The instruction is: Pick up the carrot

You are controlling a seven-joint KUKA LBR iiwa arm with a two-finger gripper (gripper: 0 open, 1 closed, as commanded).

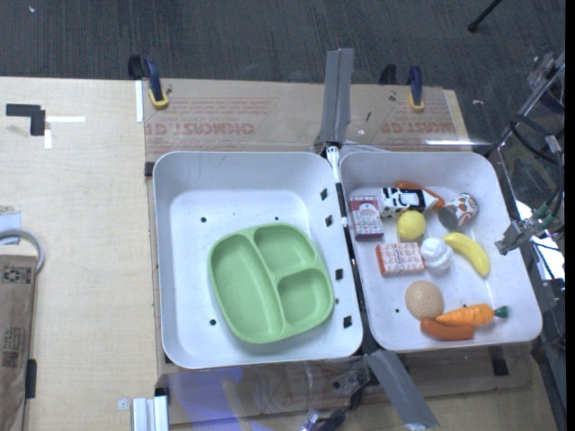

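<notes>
Carrying the bins: a pale wood bench point(81, 205); a cardboard sheet point(216, 115) with red print lies under the bins' far side, held by two blue-handled clamps point(157, 88).
Room: dark carpet point(225, 16) beyond the bench's far edge.
Bench's left edge: a brown paper bag point(16, 317), with a black L-shaped mark point(27, 117) nearer the far left corner.
Left bin point(180, 196): holds a green divided plate point(271, 281), set toward the near side and turned at an angle; bare white floor shows along the far and left walls.
Divider: a grey bar point(339, 97) runs from the far side down to the seam where the two bins meet.
Right bin point(503, 187): crowded through its middle.
Carrot point(463, 316): orange with a green stub at its right end, lying across the right bin's near right corner, close to the near wall; a darker orange piece touches its underside.
Neighbours: a tan ball point(424, 299) just beside the carrot's left end; a banana point(470, 251) farther back, apart from it.
Far half of the right bin: a red box point(366, 215), a yellow ball point(411, 225), a red-and-white packet point(400, 259) and a small can point(463, 209).
Open floor: a bare strip along the right bin's right wall, and a patch at its near left corner.
Gripper point(519, 234): a thin grey metal piece over the right bin's right rim, well apart from the carrot; too small to tell whether it is open or closed, and nothing is seen in it.
</notes>
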